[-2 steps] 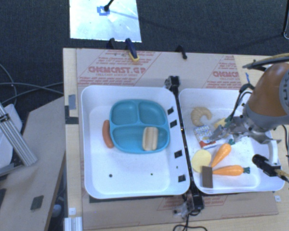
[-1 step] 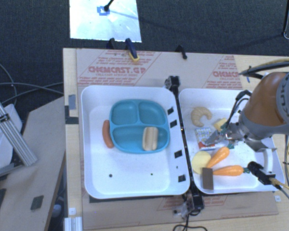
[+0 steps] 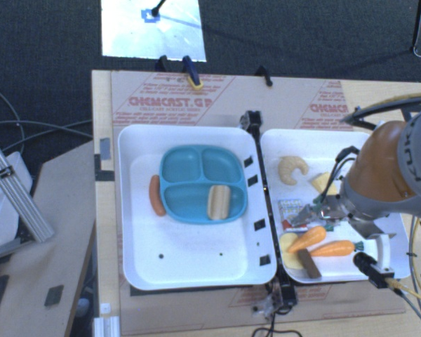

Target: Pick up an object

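1. The left bin [image 3: 137,258] on the tabletop [image 3: 70,181] holds a sausage [image 3: 156,195] lying just beside a blue plate [image 3: 196,184].
2. A bread roll [image 3: 219,202] sits in the plate's lower right compartment.
3. The right bin [image 3: 274,146] holds a croissant [image 3: 292,168] near its top and a small printed packet [image 3: 291,208] below it.
4. Two carrots [image 3: 310,239] [image 3: 333,248] lie near the bin's lower edge, with a brown block [image 3: 309,264] just below them.
5. The arm [image 3: 386,170] hangs over this bin; its pincer [image 3: 316,215] is low, just above the carrots, apparently close to the packet; whether its fingers are wide or narrow cannot be told.
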Action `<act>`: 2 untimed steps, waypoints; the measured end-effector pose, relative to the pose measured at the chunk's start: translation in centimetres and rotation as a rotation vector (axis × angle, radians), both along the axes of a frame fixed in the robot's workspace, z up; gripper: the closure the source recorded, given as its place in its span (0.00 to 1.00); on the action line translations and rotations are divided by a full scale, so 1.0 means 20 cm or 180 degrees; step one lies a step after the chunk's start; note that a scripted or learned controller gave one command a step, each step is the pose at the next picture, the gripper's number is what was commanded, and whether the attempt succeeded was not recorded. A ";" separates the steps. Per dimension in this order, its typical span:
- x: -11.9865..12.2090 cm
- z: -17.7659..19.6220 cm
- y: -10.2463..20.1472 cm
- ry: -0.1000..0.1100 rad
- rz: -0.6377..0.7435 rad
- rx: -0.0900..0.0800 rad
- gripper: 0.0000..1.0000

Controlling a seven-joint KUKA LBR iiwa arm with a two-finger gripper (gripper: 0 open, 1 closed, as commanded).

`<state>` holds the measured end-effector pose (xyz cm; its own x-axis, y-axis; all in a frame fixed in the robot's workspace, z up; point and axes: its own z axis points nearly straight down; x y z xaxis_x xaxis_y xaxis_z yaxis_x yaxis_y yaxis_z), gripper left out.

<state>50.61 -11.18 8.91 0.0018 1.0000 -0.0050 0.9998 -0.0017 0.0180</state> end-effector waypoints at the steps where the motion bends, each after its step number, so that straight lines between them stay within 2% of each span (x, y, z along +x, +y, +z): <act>1: -0.08 0.50 0.36 0.0022 0.0040 0.0026 0.00; 2: -0.09 0.99 0.61 0.0017 0.0043 0.0026 0.00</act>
<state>48.88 0.95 28.66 -0.0118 0.9999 0.0031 0.9998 0.0117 0.0128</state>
